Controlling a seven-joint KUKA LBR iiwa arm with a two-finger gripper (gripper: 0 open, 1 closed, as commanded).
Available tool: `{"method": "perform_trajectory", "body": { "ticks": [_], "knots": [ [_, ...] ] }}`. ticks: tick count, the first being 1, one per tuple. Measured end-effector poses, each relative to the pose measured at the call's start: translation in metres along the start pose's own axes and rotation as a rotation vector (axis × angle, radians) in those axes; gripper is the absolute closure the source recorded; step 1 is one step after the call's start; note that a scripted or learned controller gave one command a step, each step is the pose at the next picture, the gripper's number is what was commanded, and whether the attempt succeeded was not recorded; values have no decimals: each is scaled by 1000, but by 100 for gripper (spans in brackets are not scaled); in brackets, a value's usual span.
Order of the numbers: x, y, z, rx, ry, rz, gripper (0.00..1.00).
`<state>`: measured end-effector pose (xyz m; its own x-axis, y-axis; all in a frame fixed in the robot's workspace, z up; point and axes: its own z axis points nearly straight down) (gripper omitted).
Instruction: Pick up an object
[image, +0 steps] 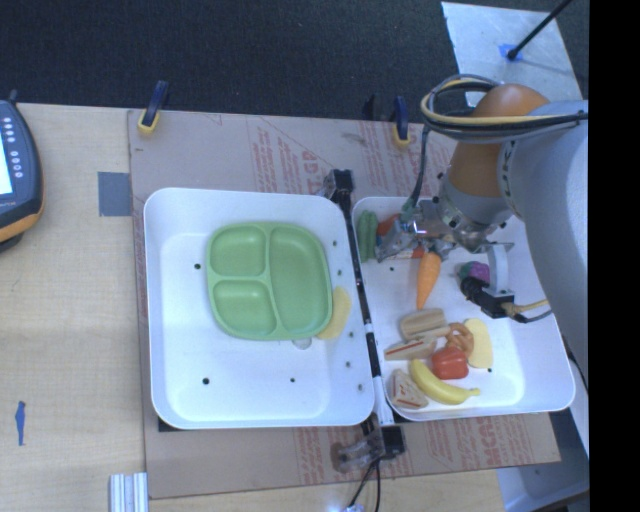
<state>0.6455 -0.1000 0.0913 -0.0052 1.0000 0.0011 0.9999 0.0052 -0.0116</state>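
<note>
The right bin (535, 395) holds toy food: an orange carrot (427, 279), a green cucumber-like piece (367, 237), a purple piece (476, 271), a tan sandwich-like block (420, 324), a red piece (450, 364), a yellow banana (443, 386) and a pale yellow slice (481, 343). My gripper (420, 232) hangs over the far left part of this bin, just above the carrot's top end and right of the green piece. Its wrist and orange band cover the bin's far side. Nothing can be made out between the fingers.
The left bin (180, 395) carries a green divided plate (270, 280) with a yellow piece (340, 312) at its right edge. A black rail (358, 290) runs between the bins. Clamps (152, 108) stand at the board's far edge, and a handheld controller (15, 170) lies far left.
</note>
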Motion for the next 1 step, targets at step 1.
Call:
{"method": "perform_trajectory", "body": {
  "ticks": [1],
  "knots": [
    [-6, 11, -90, -16, -2, 0, 0]
  ]
}}
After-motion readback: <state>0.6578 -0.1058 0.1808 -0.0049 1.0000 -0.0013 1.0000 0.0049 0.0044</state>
